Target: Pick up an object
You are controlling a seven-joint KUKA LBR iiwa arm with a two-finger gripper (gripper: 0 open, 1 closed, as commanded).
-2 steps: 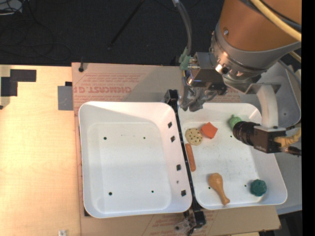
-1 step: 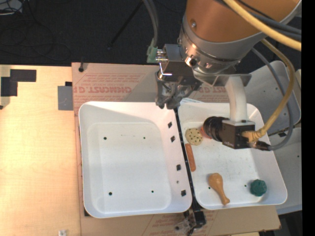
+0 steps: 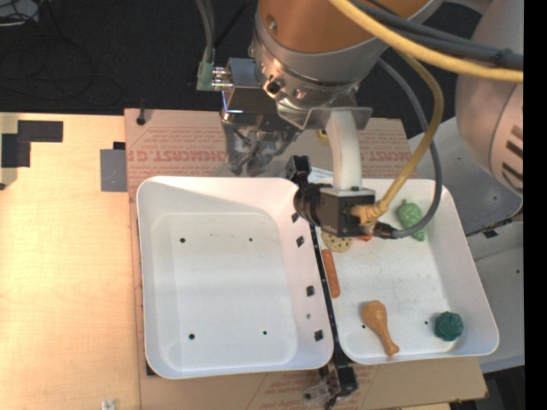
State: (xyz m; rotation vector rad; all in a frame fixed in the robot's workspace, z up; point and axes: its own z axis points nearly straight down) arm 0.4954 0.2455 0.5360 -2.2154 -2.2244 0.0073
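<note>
My gripper [image 3: 249, 150] hangs over the far rim of the left bin [image 3: 152, 272], above the cardboard behind it, and looks blurred. In the right bin [image 3: 475, 290] lie several small things. A light green lumpy piece [image 3: 411, 216] sits at the far right, and an orange sausage shape [image 3: 330, 274] lies along the left wall. Toward the front are a tan drumstick shape [image 3: 380, 325] and a dark green ball [image 3: 448, 325]. A beige dotted disc [image 3: 340, 244] peeks out from under the robot's wrist hardware. Nothing is visible between the fingers.
The two bins meet at a black-clipped divider [image 3: 318, 289]. Brown cardboard [image 3: 171, 148] lies under and behind them, and a pale wooden bench [image 3: 60, 263] spreads to the left. The arm's large orange-banded body [image 3: 325, 15] overhangs the far edges of the bins.
</note>
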